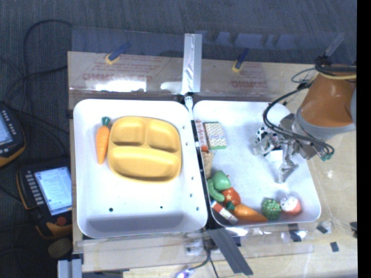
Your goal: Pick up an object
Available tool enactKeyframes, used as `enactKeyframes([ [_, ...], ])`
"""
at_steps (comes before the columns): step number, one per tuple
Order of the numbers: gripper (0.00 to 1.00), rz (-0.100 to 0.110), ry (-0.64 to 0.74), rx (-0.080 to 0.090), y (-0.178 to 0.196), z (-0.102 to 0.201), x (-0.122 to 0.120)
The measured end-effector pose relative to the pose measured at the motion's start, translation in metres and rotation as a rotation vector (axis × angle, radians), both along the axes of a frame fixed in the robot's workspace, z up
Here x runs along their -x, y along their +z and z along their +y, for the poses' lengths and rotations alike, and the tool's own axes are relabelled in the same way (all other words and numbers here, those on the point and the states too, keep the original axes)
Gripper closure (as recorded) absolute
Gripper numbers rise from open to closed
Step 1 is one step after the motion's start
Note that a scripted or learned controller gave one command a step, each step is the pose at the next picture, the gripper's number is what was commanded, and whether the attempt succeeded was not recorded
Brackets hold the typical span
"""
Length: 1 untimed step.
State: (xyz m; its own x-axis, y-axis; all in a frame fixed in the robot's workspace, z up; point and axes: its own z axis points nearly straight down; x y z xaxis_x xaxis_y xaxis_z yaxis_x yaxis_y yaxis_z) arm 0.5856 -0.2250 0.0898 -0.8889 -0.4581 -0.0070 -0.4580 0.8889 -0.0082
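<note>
Toy objects lie in the right bin [301, 112], with the gripper [284, 168] hung above that bin's bare floor.

A small patterned box [215, 135] is seen near the bin's left wall, and along the front edge a green toy [219, 182], a red piece [229, 196], an orange carrot [249, 213], a green broccoli-like piece [271, 207] and a red-and-white piece [290, 204] are grouped closely. The gripper is placed right of centre, apart from all of these, and nothing is seen between its fingers; whether they are spread or closed cannot be told. In the left bin [87, 172] a yellow divided tray [145, 148] is set, with a second carrot [102, 141] just beside its left edge.
</note>
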Motion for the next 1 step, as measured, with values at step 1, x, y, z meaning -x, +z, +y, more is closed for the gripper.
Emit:
enactKeyframes([
  [1,1.0,-0.006,-0.002,0.001,0.0116,-0.0001,-0.0019],
])
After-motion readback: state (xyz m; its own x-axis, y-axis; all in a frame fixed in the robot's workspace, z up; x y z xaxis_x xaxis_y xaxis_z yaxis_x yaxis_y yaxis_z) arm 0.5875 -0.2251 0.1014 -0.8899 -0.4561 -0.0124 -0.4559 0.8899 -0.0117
